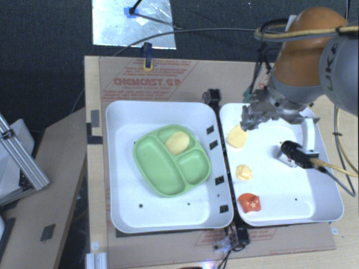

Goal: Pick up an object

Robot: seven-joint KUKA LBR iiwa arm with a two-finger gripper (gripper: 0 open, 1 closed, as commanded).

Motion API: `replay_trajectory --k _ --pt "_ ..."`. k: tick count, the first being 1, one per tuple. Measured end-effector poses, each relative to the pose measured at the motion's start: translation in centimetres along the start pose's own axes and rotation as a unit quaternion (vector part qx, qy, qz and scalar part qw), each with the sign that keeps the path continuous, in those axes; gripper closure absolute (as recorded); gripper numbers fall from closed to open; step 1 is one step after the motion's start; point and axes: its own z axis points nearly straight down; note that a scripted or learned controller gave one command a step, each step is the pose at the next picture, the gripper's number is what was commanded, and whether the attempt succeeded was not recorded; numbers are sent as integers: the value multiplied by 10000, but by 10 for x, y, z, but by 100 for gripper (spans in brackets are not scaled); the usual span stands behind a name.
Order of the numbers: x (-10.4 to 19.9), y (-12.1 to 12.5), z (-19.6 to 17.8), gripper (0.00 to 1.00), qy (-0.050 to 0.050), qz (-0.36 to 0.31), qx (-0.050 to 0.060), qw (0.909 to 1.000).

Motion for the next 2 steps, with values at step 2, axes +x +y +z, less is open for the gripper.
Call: replay_trajectory --k 2 --pt "86 50 29 100 0 7 -6 10000"
